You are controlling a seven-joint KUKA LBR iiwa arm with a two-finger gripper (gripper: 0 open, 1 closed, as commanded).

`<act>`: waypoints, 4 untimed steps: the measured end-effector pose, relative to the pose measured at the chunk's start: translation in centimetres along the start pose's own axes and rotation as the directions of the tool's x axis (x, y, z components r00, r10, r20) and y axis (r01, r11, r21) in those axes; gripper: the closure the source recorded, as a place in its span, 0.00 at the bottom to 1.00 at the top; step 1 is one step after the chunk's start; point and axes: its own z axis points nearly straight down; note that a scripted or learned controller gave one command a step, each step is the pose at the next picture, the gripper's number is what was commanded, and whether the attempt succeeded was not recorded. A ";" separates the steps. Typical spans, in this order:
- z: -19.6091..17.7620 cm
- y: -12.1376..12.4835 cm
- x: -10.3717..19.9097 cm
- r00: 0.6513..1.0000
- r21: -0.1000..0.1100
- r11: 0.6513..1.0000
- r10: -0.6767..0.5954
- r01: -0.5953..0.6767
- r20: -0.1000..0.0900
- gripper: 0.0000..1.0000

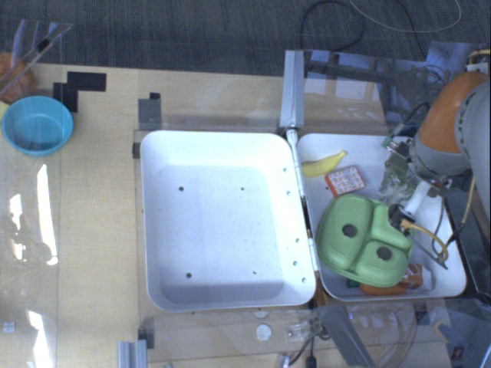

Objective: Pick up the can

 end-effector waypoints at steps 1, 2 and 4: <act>0.9 1.6 6.9 0.993 -0.002 0.993 0.117 -0.117 0.000 1.00; 0.8 -0.5 9.2 0.875 0.000 0.875 0.483 -0.483 -0.001 1.00; -9.7 -5.3 15.3 0.745 0.001 0.745 0.667 -0.667 -0.003 1.00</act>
